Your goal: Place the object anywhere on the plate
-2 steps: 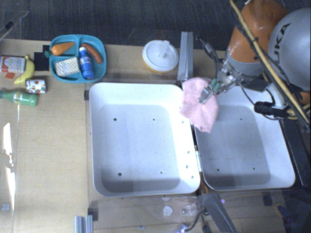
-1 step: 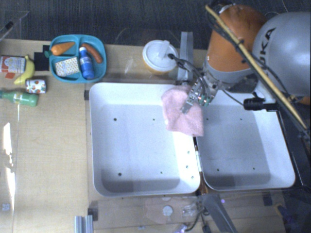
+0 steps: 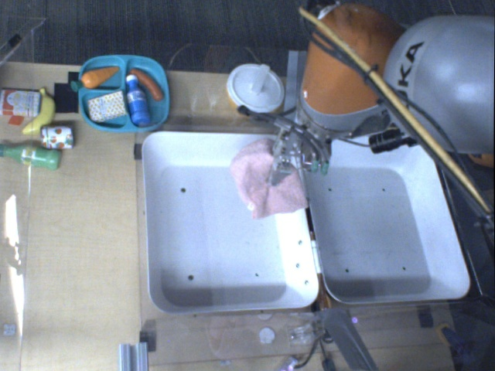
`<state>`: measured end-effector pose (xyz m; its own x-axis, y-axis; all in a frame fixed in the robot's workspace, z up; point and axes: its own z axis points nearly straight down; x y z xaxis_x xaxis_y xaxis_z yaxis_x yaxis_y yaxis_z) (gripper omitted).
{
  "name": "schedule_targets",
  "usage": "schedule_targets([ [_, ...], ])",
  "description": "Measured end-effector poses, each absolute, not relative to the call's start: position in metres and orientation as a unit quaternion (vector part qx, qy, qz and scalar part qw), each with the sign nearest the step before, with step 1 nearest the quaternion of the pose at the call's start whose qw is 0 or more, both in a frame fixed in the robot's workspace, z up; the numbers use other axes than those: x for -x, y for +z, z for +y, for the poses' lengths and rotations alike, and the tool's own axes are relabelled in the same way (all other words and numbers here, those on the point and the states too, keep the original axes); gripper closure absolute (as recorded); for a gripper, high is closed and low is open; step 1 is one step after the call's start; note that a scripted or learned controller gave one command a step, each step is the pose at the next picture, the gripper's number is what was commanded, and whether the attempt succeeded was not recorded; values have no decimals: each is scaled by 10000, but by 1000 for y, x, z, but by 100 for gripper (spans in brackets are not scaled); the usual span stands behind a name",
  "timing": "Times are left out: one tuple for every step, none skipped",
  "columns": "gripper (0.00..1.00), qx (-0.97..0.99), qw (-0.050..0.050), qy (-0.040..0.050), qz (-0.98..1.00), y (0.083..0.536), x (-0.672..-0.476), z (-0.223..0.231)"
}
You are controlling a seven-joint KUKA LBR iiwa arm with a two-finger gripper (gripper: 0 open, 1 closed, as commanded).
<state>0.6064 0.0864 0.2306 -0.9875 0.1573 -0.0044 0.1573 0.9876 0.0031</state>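
A pink cloth (image 3: 263,184) is bunched up over the upper right part of the left bin (image 3: 201,238). My gripper (image 3: 281,167) reaches down from the orange wrist band and is shut on the cloth's right edge, with the fabric draping below and to the left of the fingers. The plate (image 3: 157,77) is a blue divided dish on the bench, beyond the left bin's far left corner. It holds an orange carrot-like toy (image 3: 101,76), a blue bottle (image 3: 138,100), a sausage-like toy (image 3: 153,87) and a pale patterned piece (image 3: 105,107).
A white lidded cup (image 3: 256,88) stands behind the left bin, between the plate and the arm. A banana (image 3: 42,111), a small can (image 3: 56,137), a green bottle (image 3: 32,157) and a red-and-white box (image 3: 18,103) lie at the bench's far left. The right bin (image 3: 387,238) sits under the arm.
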Motion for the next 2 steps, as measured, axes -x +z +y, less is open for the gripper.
schedule_targets([
  [100,5,30,16,10000,227,-595,137],
  [0,4,32,16,10000,228,-595,136],
])
